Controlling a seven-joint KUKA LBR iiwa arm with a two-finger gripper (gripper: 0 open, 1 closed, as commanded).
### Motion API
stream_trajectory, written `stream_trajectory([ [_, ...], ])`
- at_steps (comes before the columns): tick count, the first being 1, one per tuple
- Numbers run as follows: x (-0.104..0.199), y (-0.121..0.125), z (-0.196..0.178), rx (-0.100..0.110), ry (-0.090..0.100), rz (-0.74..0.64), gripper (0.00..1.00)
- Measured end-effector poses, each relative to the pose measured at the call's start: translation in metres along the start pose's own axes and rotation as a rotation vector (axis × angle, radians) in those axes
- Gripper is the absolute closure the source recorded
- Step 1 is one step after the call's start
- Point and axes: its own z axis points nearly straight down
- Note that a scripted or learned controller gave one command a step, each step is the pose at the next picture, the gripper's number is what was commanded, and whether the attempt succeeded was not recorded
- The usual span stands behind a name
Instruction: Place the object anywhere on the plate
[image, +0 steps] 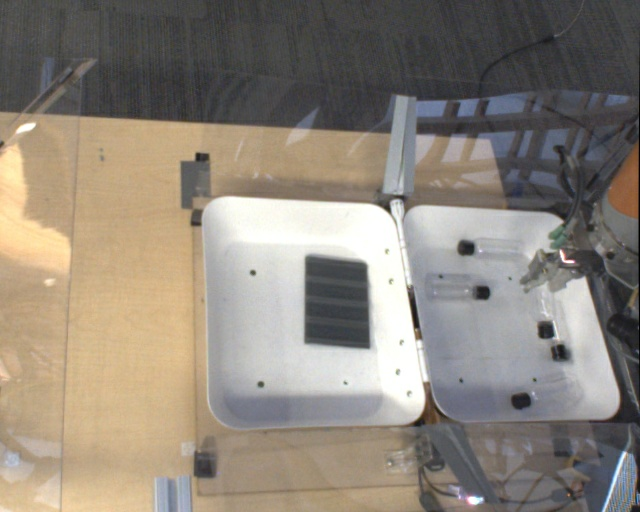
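Wooden surface under a clear panel carried two shallow white bins side by side, with dark carpet beyond its far edge. At left, the left bin held a dark ribbed rectangular plate lying flat near its centre, nothing resting on it. A grey post rose at the far end of the seam between the bins. Further right, the right bin held several small transparent tubes with black caps: one near its far wall, a second just nearer the seam, two small pieces close together toward the right wall, and one near the front rim. Which of these counted as the task's object could not be told; all lay well apart from the plate. At far right, the hand hovered over the right side of that bin, among cables; whether it was open or closed could not be told, and no tube appeared between its fingers. Probable risks: the clear, slender tubes would roll or slip from a pinch, so a closure could miss; the two neighbouring pieces could be nudged together; and a tube carried across could catch the raised rims at the seam or roll off the ribbed plate once released.
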Motion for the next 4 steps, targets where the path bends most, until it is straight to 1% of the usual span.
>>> stream_trajectory([
  [1, 0.088, 0.065, 0.085, 0.005, 0.002, 0.123, 1.0],
  [2, 0.162, 0.088, 0.023, 0.001, 0.001, 0.309, 1.0],
  [3, 0.215, 0.105, 0.018, 0.0, 0.002, -0.08, 1.0],
  [4, 0.286, 0.106, -0.004, 0.003, 0.002, 0.379, 1.0],
])
